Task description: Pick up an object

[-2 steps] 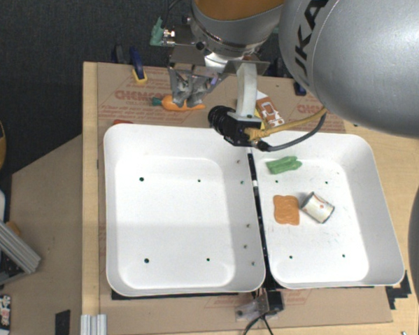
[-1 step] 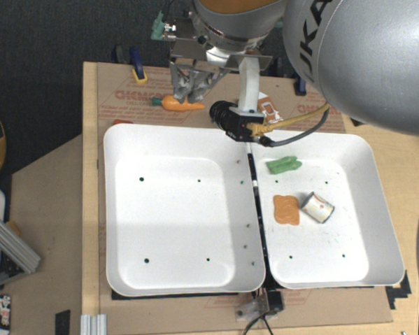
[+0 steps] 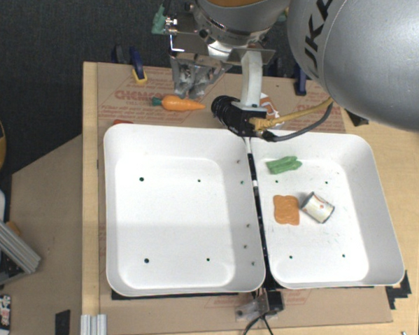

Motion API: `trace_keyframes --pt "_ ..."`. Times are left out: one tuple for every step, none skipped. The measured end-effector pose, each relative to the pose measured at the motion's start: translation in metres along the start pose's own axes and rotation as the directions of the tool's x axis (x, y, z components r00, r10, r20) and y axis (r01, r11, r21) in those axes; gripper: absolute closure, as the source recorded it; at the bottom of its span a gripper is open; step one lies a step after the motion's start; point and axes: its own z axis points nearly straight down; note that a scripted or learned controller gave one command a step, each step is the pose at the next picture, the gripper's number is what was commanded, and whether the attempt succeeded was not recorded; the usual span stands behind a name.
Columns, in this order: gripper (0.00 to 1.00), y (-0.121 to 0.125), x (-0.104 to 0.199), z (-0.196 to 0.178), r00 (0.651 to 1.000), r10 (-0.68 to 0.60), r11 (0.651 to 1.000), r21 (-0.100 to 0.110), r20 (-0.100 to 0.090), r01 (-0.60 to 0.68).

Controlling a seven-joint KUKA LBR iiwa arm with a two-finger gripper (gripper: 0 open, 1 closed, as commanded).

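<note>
My gripper (image 3: pixel 189 92) hangs at the top of the camera view, over the brown board behind the left bin (image 3: pixel 117 193). An orange toy carrot (image 3: pixel 183 104) with a green tip lies crosswise right at the fingertips (image 3: pixel 181 87), which look shut on it. In the right bin (image 3: pixel 376 200) lie a green pod-shaped piece (image 3: pixel 284 164), a flat orange biscuit-like piece (image 3: pixel 286 209) and a small silver-white cylinder (image 3: pixel 317 207) touching it on its right.
The arm's big grey body fills the upper right. Blue clamps (image 3: pixel 138 66) hold the board's far edge. A grey metal rail (image 3: pixel 9 240) juts in at the lower left, beside the bench.
</note>
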Motion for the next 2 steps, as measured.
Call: trace_keyframes --pt "1.00 0.000 0.001 -0.010 1.000 -0.001 1.000 -0.003 0.000 0.001" --pt "1.00 0.001 0.002 -0.021 1.000 -0.002 1.000 -0.006 0.000 0.002"
